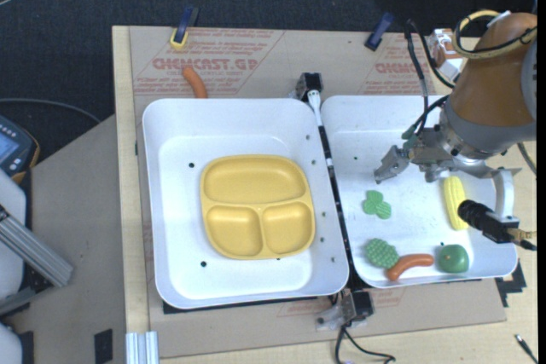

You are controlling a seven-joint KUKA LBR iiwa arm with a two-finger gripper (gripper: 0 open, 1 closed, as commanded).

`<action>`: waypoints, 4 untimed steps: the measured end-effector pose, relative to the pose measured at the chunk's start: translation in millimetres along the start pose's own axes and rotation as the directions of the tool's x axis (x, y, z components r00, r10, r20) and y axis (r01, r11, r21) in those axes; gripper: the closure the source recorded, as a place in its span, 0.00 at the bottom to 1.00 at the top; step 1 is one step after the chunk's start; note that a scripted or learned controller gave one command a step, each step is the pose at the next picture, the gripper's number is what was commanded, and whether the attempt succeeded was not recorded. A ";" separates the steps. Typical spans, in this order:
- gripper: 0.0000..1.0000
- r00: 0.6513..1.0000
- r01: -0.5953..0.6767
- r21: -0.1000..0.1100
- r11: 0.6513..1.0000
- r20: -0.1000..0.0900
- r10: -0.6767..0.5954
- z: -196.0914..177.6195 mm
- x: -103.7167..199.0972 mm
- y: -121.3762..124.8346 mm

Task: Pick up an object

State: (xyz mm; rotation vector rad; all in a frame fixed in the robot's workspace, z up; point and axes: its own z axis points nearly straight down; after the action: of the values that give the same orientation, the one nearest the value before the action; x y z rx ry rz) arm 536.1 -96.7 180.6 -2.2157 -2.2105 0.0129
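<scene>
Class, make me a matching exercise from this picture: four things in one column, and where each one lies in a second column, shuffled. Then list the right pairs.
Things:
1. yellow divided plate
2. corn cob
3. orange sausage
4. green apple

Places:
A. on the cardboard, behind the left bin
B. near corner of the right bin
C. middle of the left bin
D. right bin, under the arm's wrist

Pairs: 1-C, 2-D, 3-A, 4-B
</scene>
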 end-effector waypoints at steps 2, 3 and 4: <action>0.00 1.000 0.001 -0.007 1.000 0.000 -0.001 56.8 -0.9 5.3; 0.00 1.000 0.001 -0.009 1.000 0.000 -0.001 98.2 -0.3 5.1; 1.00 1.000 0.000 -0.015 1.000 0.002 0.000 85.6 -0.8 6.1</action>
State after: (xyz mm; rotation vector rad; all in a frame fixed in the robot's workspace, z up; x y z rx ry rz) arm 540.9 -97.3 94.9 -2.2243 -2.2189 -0.0012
